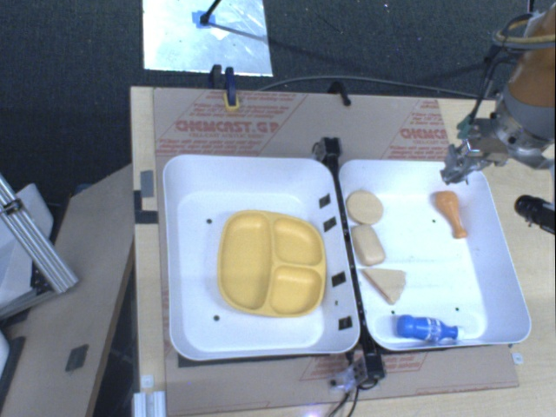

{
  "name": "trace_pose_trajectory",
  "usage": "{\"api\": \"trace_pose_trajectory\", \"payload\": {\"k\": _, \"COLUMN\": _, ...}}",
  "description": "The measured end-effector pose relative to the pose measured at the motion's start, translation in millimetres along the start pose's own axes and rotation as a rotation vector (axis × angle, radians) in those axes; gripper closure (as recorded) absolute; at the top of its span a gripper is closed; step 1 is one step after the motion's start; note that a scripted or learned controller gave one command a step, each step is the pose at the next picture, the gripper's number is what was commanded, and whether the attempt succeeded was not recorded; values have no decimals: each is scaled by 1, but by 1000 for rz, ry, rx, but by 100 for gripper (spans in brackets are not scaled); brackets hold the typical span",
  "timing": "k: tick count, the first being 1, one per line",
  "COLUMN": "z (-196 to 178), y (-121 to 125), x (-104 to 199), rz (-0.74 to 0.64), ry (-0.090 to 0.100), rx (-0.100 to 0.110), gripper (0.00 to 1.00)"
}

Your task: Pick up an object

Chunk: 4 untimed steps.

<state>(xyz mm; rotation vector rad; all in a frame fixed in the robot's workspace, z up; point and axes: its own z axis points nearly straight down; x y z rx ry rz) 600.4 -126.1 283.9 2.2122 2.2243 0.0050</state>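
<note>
Two bins sit side by side on the bench, their inner walls touching. The left bin holds a divided plate near its middle. In the right bin, a round bread piece lies by the inner wall, a long bread roll just before it, then a wedge slice. A bottle lies on its side at the front. A drumstick lies toward the back right, with the gripper just behind it.

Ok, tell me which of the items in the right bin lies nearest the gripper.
The orange-brown drumstick-shaped piece, just below the gripper near the bin's far right. The round tan piece, oblong tan piece, tan wedge and blue bottle lie farther away.
</note>
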Motion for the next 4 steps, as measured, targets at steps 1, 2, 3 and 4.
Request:
{"api": "trace_pose_trajectory", "payload": {"k": 1, "z": 20, "y": -19, "x": 45, "rz": -3, "ry": 2, "rx": 6, "gripper": 100}}
{"api": "trace_pose_trajectory", "payload": {"k": 2, "z": 28, "y": -31, "x": 105, "rz": -4, "ry": 3, "rx": 5, "gripper": 100}}
{"api": "trace_pose_trajectory", "payload": {"k": 3, "z": 48, "y": -49, "x": 155, "rz": -4, "ry": 3, "rx": 6, "gripper": 100}}
{"api": "trace_pose_trajectory", "payload": {"k": 4, "z": 46, "y": -71, "x": 212, "rz": -5, "ry": 3, "rx": 6, "gripper": 100}}
